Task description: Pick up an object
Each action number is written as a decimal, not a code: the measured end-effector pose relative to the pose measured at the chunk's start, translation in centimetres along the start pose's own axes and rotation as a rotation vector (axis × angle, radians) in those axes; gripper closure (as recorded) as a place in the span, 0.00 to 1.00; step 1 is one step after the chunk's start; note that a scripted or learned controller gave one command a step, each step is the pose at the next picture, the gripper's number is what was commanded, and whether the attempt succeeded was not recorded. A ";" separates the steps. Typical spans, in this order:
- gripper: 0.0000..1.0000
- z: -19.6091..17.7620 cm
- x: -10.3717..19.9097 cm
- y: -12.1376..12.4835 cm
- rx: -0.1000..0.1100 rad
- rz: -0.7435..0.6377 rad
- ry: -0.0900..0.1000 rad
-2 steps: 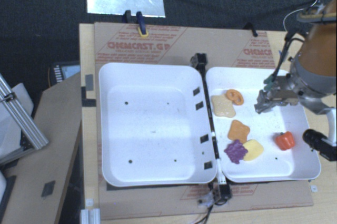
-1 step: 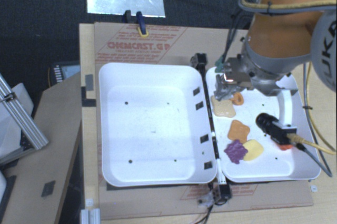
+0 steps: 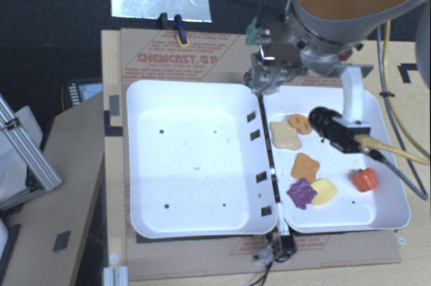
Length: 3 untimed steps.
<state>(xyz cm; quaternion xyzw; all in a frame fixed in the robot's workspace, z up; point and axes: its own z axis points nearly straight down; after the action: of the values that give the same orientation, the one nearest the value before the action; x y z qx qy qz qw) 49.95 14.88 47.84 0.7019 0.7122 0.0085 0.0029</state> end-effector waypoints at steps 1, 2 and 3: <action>1.00 0.2 5.7 -1.3 0.014 0.005 -0.005; 1.00 0.1 2.7 -1.2 0.015 0.016 -0.007; 1.00 -5.9 -0.7 6.4 0.005 0.018 -0.007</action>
<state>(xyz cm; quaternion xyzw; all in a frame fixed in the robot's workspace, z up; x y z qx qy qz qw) 56.31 14.21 53.85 0.7082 0.7060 0.0042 0.0038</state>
